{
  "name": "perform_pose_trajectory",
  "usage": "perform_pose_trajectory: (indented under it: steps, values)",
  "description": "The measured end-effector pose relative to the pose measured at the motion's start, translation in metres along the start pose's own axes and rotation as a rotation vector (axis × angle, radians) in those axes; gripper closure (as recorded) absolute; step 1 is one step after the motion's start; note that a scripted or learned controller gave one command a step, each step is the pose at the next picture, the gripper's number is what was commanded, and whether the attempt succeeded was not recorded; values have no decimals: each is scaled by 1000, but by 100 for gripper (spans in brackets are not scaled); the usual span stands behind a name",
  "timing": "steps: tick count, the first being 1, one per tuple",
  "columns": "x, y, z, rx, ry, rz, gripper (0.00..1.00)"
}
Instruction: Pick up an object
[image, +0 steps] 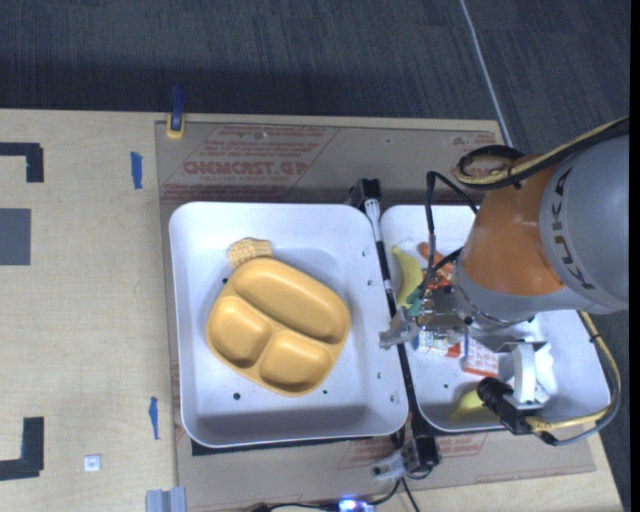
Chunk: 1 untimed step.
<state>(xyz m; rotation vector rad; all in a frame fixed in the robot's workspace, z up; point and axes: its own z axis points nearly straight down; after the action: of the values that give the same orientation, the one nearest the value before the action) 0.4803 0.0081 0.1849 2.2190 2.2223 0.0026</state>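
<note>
My gripper (425, 325) hangs low at the right bin's (590, 400) left wall, its state beyond my telling, so I'd judge the left bin's (190, 300) light, stiff, slippery yellow tray (280, 325) harder to grasp than small corn (248, 250).

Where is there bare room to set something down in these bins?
Left bin: bare floor right of and below the yellow divided tray. Right bin: crowded, the arm over small items.
</note>
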Motion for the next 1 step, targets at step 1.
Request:
perform_pose_trajectory:
  steps: [1]
  values:
    - [-59,5,0,-1,-2,2,0]
